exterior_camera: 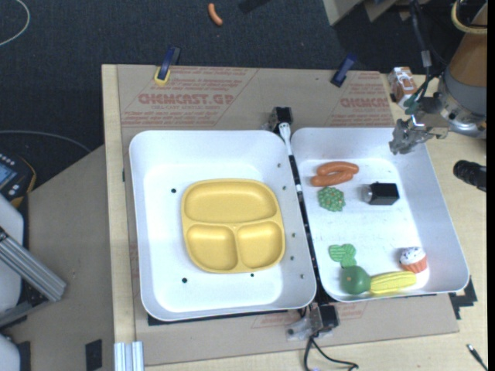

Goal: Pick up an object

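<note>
Corn (393, 283) lies in right bin (441, 207); tray (232, 224) fills left bin (155, 207).

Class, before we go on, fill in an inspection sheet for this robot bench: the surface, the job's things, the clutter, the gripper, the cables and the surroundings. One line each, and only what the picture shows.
Surface: brown bench with two white bins side by side, left bin and right bin.
Job's things: in the right bin, orange sausages, green berry, black block, green toy, green ball, yellow corn, cupcake.
Clutter: yellow divided plate in the left bin.
Gripper: gripper over the right bin's far right corner, holding nothing.
Cables: wires below the bench's near edge.
Surroundings: dark carpet with a small orange piece; clamps on the far edge.
</note>
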You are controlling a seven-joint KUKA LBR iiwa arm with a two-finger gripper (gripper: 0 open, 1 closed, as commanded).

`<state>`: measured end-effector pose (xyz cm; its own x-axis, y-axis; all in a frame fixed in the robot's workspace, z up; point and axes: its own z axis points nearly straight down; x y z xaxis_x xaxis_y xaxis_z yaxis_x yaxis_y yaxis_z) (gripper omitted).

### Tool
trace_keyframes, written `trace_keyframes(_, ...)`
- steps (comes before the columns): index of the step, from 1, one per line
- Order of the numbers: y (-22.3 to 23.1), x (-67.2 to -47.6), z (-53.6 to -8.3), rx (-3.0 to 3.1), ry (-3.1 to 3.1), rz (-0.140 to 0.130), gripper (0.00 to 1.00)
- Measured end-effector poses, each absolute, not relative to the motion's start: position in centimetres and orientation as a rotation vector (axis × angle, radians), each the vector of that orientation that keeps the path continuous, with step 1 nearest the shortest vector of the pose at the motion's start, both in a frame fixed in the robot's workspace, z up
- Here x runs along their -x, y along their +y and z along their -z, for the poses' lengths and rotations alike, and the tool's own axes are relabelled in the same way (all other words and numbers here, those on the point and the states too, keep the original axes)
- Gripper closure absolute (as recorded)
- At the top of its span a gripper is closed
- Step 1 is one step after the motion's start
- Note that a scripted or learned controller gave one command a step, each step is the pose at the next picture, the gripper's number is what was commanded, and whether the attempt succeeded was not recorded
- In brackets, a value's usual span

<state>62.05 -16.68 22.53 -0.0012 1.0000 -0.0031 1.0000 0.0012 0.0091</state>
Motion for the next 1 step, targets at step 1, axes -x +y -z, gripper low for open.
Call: trace_keyframes(1, -10.66, -61.98, -21.71, -2.217, 2.231, -0.001, 1.00)
